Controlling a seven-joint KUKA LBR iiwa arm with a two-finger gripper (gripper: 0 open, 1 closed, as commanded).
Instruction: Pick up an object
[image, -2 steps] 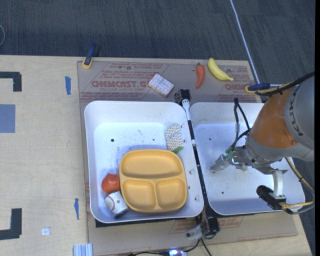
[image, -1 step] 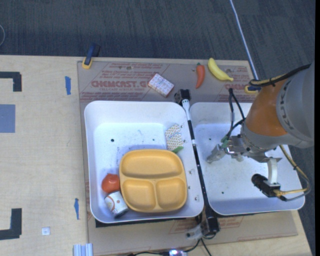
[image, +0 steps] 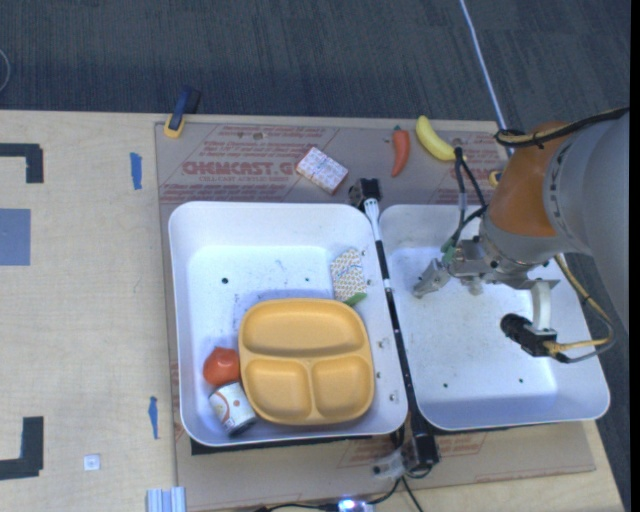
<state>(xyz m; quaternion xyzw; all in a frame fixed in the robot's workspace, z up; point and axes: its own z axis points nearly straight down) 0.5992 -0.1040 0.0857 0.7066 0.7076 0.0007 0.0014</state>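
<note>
While I scan from the left, I count two white bins on the bench, side by side and meeting along a dark seam. In the left bin (image: 190, 300) I count four things: one orange-red rounded item (image: 221, 366) near the front left wall, one small white can-like piece with orange marks (image: 231, 405) just in front of it, one large yellow divided tray (image: 305, 358) with three compartments that touches or nearly touches both, and one small patterned white-and-green item (image: 348, 274) against the right wall, just behind the tray. Behind the bins, on the brown board, I see one patterned small box (image: 321, 169), then one red pepper (image: 400, 151) and one yellow banana (image: 434, 139) close together. One blue-and-yellow clip (image: 179, 112) lies at the board's far left corner. Over the right bin (image: 560, 400) hangs the one arm, its orange band (image: 522, 192) above the wrist. I see the gripper (image: 452, 276) low over the rear left part of that bin's floor; whether its grip is released or clenched I cannot tell from here. Nothing shows between its tips.
</note>
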